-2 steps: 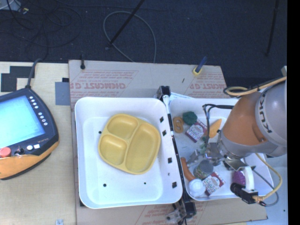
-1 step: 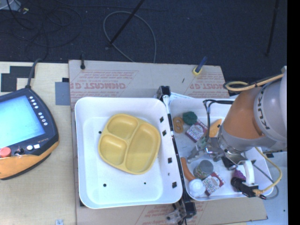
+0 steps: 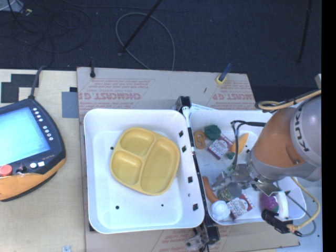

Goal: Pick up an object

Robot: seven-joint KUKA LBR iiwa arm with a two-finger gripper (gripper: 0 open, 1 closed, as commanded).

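Yellow tray (image 3: 145,160): smooth, glossy plastic. White bins (image 3: 100,193): smooth plastic, slight sheen. Sheet under bins (image 3: 131,85): matt brown cardboard, printed

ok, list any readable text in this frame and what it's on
"CHEMCAST GP", printed in red and upside down, on the cardboard sheet behind the bins; it repeats, partly hidden, further right.
"KU", the start of a brand name, on the arm.
Print on the small packets in the right bin: too small to read.

A bench (image 3: 52,214) is shown, covered in part by a printed cardboard sheet (image 3: 157,88), on which two white bins, left (image 3: 100,193) and right (image 3: 299,203), are set side by side and touching, with a pendant (image 3: 26,146) laid just beside the left bin.
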